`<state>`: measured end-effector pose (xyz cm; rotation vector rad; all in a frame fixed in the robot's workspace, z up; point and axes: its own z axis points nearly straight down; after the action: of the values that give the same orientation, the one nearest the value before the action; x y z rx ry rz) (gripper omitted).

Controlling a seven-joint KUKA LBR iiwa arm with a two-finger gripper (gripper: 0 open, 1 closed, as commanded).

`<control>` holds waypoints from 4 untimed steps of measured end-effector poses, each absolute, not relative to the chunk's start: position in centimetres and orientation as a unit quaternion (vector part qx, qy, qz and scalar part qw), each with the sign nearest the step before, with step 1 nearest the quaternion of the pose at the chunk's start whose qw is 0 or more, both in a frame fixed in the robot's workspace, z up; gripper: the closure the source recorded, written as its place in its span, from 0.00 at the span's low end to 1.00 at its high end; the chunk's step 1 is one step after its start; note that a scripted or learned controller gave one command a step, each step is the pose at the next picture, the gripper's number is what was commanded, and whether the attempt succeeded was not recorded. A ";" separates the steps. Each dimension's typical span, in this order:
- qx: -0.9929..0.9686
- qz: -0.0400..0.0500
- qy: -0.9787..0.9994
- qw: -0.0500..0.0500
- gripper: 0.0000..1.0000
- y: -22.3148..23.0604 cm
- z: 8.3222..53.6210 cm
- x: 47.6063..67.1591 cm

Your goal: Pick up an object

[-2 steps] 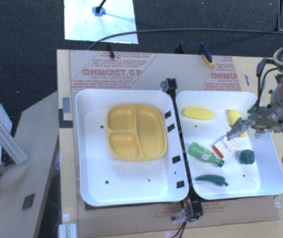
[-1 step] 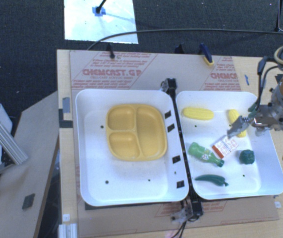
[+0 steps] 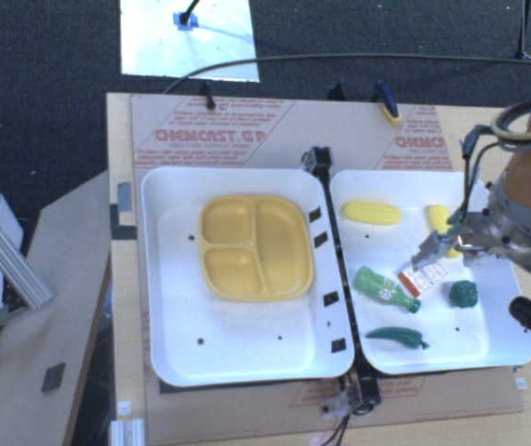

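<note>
My fingers (image 3: 435, 247) spread open, nothing between them | green bottle (image 3: 385, 289) lies just below-left of them in right bin (image 3: 507, 347) | I judge it light, rigid, slick; grip across its body.

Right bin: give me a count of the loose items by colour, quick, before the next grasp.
Yellow: 2, the corn cob and a yellow piece partly behind the gripper
Green: 3, the bottle, the pepper and the broccoli-like piece
White and red: 1, the small carton
Total: 6
</note>
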<state>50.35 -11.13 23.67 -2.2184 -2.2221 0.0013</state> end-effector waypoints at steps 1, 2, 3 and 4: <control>-0.707 0.001 -0.708 0.001 0.00 -10.2 17.8 50.5; -0.707 0.001 -0.707 0.002 0.00 -10.9 12.2 51.2; -0.706 -0.001 -0.708 -0.001 1.00 -10.9 13.6 51.4; -0.706 -0.001 -0.709 -0.002 1.00 -10.8 18.0 51.9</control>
<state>51.95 -10.81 17.99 -2.2201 -2.2291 -0.0047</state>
